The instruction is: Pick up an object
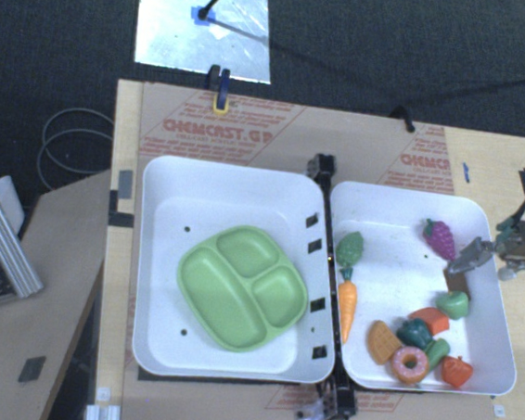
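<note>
Scene: a worktop (161, 110) seen from above, carrying two shallow white bins side by side
Left bin (161, 240): holds a pale green divided plate (240, 288), lying flat near its middle
Right bin (402, 214): holds a scatter of toy foods
Toy foods: a purple grape bunch (440, 239) near the far right corner; a green leafy vegetable (349, 249) and an orange carrot (346, 306) along the left wall; a cluster toward the near right corner with a pink doughnut (409, 363), a tan piece (382, 342), a dark teal piece (414, 334), a green pepper (453, 304) and a red piece (456, 370)
Arm: reaches in over the right bin's right edge
Claw (467, 259): hangs above the bin's right wall, between the grape bunch and the green pepper; whether it is open or closed cannot be told, and nothing is seen in it
Step in hand: the approach, judged from the claw standing over the toys with nothing gripped
Next move calls for: settling on one toy, likely the grapes or the pepper as the nearest, then lowering straight over it clear of the bin wall and of neighbouring pieces
</note>
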Controlling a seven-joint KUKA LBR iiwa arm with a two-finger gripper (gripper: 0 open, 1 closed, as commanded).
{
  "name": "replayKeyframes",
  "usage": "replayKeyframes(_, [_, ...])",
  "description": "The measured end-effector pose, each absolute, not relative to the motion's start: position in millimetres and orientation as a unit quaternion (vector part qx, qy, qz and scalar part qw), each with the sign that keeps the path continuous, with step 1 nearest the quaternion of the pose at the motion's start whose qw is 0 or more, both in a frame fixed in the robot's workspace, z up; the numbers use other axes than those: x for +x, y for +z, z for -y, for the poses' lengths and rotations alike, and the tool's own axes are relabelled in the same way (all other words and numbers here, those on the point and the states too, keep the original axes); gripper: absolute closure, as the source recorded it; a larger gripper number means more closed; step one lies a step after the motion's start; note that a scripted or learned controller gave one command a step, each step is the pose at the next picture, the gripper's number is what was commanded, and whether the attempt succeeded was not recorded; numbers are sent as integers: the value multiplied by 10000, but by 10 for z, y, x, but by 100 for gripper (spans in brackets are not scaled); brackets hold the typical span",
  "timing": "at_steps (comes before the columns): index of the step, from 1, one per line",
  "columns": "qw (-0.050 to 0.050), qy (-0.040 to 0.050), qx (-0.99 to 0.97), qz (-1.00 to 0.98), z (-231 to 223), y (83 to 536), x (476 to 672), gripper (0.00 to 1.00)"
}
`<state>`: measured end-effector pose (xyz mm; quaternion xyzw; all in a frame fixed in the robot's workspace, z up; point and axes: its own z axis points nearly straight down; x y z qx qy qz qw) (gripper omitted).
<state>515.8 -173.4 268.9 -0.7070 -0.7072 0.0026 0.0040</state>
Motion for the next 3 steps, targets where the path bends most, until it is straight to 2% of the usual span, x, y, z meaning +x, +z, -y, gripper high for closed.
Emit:
replayKeyframes(1, [-8, -4, -7060, 7083, 1730, 2745, 5180, 0])
replayKeyframes(2, [7, 3, -7064, 7079, 1679, 2303, 5133, 0])
replayKeyframes(3, [16, 7, -7067, 7075, 1690, 1677, 5108, 0])
